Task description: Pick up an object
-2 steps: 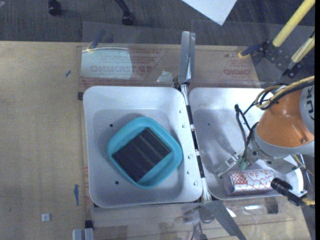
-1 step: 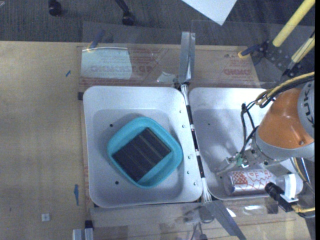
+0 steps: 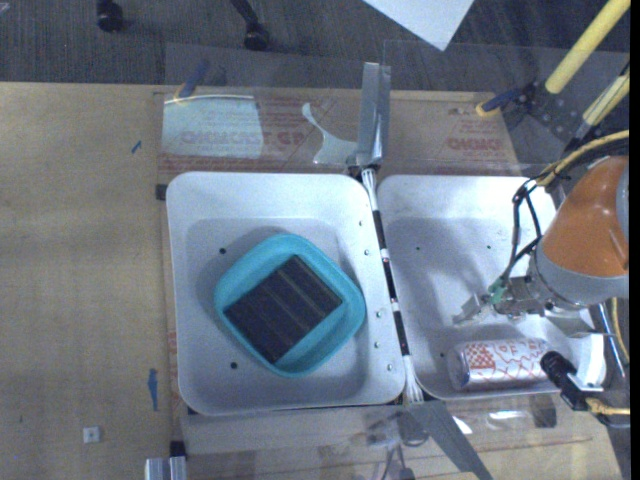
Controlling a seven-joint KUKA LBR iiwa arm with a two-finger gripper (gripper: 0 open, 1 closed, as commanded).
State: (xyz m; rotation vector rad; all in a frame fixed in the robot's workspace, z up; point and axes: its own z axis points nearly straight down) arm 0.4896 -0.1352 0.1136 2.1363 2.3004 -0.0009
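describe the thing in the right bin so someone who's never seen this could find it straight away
Find the two shallow white bins side by side and take the right-hand white bin, where the grey and orange arm reaches in. Against its near wall lies a small white cylinder with a red pattern, on its side. The neighbouring bin's item is far larger: a teal square-ish plastic container with a dark ribbed panel.

One camera sits high above the desk (image 3: pixel 80 268) and looks down at a slant. It is far enough back to take in both white bins — the left bin (image 3: pixel 200 203) and the right bin (image 3: pixel 440 203) — side by side. Dark floor (image 3: pixel 300 8) runs along the top edge, and the arm (image 3: pixel 590 238) comes in from the right.
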